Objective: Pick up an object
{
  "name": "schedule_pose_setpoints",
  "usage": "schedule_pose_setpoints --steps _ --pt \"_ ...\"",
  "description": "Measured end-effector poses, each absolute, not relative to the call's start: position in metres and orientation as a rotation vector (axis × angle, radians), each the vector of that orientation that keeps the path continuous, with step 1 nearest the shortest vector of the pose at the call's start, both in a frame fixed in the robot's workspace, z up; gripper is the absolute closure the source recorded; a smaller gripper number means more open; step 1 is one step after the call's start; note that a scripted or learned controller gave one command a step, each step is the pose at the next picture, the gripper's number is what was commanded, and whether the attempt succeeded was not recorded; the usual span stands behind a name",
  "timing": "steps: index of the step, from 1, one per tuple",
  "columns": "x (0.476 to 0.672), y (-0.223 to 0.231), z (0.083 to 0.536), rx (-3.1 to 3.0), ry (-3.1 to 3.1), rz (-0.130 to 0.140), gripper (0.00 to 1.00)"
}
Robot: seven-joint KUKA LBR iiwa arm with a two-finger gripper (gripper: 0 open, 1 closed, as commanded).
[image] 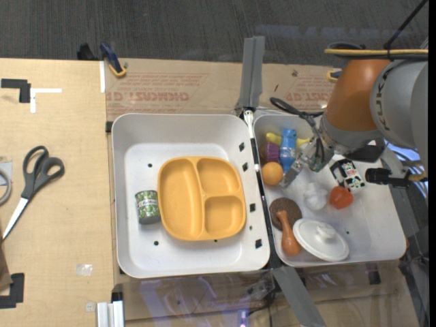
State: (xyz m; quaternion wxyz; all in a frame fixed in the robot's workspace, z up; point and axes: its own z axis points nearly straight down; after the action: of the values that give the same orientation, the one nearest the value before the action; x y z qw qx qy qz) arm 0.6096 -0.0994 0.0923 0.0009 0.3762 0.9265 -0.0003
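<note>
1. Reversed, mirrored red print on the cardboard sheet (170, 87) behind the bins; letters not readable for certain. Green patterned label on the small can (146, 206); wording too small to read.
2. Reaching in from the right, arm (381, 104) bent over the right bin (381, 240), orange band above the wrist, end effector (300, 165) angled down and to the left over the bin's far left part.
3. Cannot tell whether the end effector is released or clenched.
4. Just beside the end effector: blue bottle (288, 145), yellow item (273, 139), orange ball (272, 174). Further along the right bin: red ball (340, 197), white lid (321, 240), brown wooden spoon (286, 223).
5. In the left bin (129, 251): yellow divided plate (201, 197), can just beside its left edge.
6. On the desk (61, 251) at left, well apart: scissors (30, 182).
</note>
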Motion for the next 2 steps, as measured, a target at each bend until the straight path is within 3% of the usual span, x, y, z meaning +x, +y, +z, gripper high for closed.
schedule_pose_setpoints --steps 1,2 --pt "0.584 -0.158 0.093 1.072 2.950 -0.001 0.00" --pt "0.646 -0.125 0.094 1.082 2.945 0.000 0.00"
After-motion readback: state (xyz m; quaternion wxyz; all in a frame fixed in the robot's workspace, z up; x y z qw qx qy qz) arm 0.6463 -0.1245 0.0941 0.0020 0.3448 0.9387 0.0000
